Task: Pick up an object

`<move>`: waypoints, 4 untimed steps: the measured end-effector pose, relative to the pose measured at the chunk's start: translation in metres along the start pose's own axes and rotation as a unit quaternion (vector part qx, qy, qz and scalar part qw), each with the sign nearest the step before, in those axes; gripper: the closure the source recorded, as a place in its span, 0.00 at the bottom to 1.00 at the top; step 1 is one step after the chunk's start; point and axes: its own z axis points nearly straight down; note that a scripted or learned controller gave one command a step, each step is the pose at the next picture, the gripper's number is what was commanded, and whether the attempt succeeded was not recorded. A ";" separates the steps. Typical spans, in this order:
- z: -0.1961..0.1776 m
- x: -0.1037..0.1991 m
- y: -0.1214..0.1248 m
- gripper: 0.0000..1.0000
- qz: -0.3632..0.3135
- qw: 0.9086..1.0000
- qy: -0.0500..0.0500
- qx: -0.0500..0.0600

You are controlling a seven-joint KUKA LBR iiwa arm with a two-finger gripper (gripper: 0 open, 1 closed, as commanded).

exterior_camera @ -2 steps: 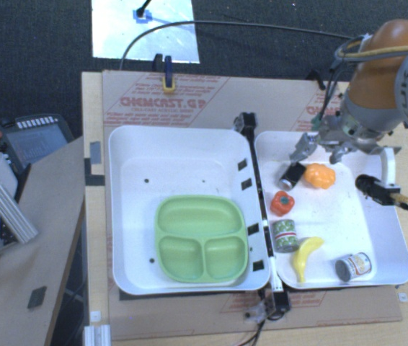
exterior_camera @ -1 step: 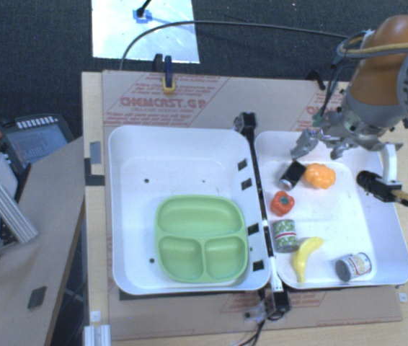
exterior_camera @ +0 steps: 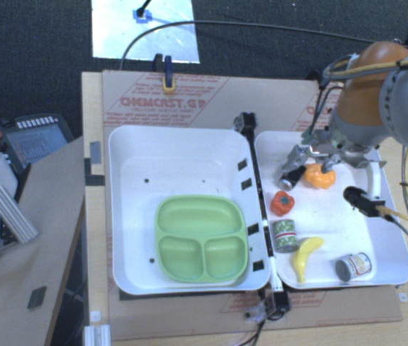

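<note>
Around the bench (exterior_camera: 93, 128), saw dark carpet (exterior_camera: 31, 42), plus a shiny metal sheet (exterior_camera: 144, 20) flat on it at top centre of frame. Found a brown cardboard sheet (exterior_camera: 189, 99) on the bench top, under two white bins side by side. Logged left bin (exterior_camera: 182, 139) with one item: a green divided plate (exterior_camera: 201, 238), flat, lower middle of frame. Logged right bin (exterior_camera: 334, 222) with five loose items. Spotted arm (exterior_camera: 377, 99) reaching in at upper right of frame, orange band above the wrist. Saw gripper (exterior_camera: 293, 171) low over the upper left part of right bin, angled down-left. Could not tell claw state (tip too dark and small to read), so confirmed no grasp. Found orange fruit (exterior_camera: 321, 177) just right of gripper, touching or nearly so. Noted red pepper-like piece (exterior_camera: 282, 203) just below gripper, apart from it. Counted further down frame: green-labelled can (exterior_camera: 285, 235) by the divider, yellow banana (exterior_camera: 305, 256) just right of it, silver can (exterior_camera: 353, 266) on its side near lower right corner.
</note>
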 end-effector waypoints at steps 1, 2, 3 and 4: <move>0.055 0.005 0.007 0.00 -0.002 1.000 0.000 0.000; 0.061 0.005 0.008 0.00 -0.001 1.000 0.000 -0.001; 0.049 0.005 0.009 1.00 -0.001 1.000 0.000 -0.003; -0.015 0.008 0.010 1.00 -0.002 1.000 0.000 -0.005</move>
